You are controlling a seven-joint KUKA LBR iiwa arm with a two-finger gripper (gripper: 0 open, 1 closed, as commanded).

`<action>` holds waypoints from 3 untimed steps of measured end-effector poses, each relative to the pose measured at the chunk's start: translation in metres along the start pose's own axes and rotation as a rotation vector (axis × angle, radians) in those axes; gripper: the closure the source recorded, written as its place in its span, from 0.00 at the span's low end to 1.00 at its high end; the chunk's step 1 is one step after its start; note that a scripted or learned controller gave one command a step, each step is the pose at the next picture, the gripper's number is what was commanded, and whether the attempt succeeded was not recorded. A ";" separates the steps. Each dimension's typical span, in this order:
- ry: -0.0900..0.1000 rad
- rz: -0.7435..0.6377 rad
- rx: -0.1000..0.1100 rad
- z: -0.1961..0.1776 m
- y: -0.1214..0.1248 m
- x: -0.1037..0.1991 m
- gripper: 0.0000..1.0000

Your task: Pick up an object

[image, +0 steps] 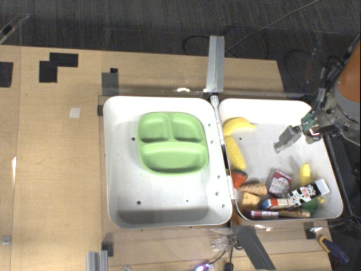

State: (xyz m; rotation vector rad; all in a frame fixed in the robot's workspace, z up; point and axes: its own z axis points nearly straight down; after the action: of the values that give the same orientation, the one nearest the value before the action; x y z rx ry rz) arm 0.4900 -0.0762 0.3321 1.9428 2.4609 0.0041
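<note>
The claw (285, 140) is seen above the right bin (265, 114), well right of the banana (237, 125); its grip cannot be told.

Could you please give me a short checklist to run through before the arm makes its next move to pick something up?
1. End effector over the right bin, above a bare patch of floor: ok.
2. Something between its tips: cannot tell.
3. Targets available: banana, corn cob and a pile of small items at the near edge: ok.
4. A target directly beneath: not ok.
5. Green tray lying alone in the left bin: ok.
</note>
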 end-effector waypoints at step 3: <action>-0.011 0.150 -0.018 0.221 -0.008 -0.051 1.00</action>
State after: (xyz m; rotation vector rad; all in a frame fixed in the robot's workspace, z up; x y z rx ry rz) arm 0.4955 -0.1281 0.1109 2.1080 2.2943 0.0168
